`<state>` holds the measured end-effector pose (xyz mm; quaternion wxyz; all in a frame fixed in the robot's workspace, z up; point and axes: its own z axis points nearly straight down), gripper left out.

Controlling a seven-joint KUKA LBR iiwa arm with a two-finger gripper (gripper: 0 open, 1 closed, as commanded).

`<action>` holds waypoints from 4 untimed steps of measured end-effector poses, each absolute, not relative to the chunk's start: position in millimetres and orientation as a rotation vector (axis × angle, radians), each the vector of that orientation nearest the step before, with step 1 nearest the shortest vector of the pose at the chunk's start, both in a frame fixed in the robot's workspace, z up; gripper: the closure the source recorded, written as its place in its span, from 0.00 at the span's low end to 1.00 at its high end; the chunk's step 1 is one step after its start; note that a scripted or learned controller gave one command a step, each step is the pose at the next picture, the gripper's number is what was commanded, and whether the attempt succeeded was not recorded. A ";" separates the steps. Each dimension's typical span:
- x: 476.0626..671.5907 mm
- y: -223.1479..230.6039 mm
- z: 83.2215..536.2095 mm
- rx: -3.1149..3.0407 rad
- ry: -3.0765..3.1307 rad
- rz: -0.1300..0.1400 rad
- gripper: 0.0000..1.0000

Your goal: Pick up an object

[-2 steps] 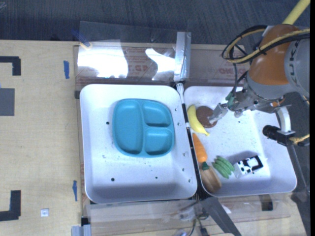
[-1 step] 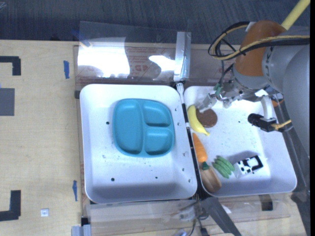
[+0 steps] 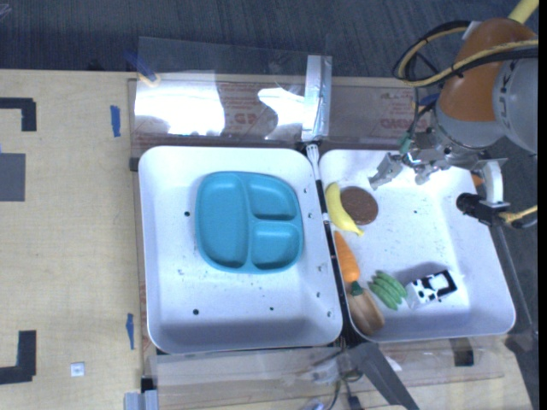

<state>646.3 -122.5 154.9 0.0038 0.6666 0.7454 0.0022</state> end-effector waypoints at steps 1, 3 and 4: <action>656.3 -102.6 93.0 2.025 2.384 0.012 0.00; 635.4 -98.2 93.5 2.048 2.363 0.016 0.00; 609.1 -79.2 188.9 1.821 2.549 0.008 0.00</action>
